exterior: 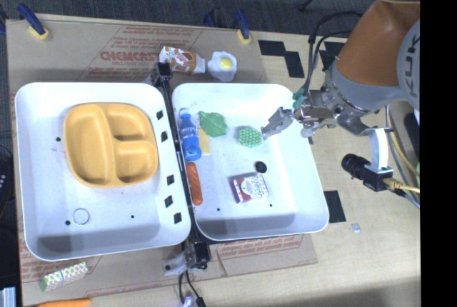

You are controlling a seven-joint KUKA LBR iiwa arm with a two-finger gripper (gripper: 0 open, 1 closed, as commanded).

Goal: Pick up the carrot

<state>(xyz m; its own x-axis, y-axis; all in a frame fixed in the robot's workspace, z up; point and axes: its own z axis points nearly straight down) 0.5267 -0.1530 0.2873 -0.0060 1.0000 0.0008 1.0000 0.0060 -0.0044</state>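
Two shallow white bins are being carried side by side by the bench (357, 255), whose wooden top is partly covered with printed cardboard. Nearest the camera, a small patterned wrapper (64, 275) is lying on the cardboard below the left bin (36, 227). In the right bin (307, 216), a red and white snack packet (250, 188) is lying near the front, with a small black round piece (260, 168) just behind it. The slim orange carrot (194, 183) is lying along the right bin's left wall, near the divide between the bins. Just behind the carrot, a blue plastic bottle (188, 138) is lying against a yellow flat piece (205, 143). A yellow divided plastic tray (112, 143) is being held in the left bin. Farther back in the right bin, a green leafy toy (213, 123) and a green knobbly ball (248, 136) are resting. The end effector (272, 128) is hovering just right of the green ball, well apart from the carrot; whether its fingers are apart or together cannot be told. Behind the bins, a brown and white packet (178, 59) and a white and yellow egg-like toy (223, 65) are sitting on the cardboard.
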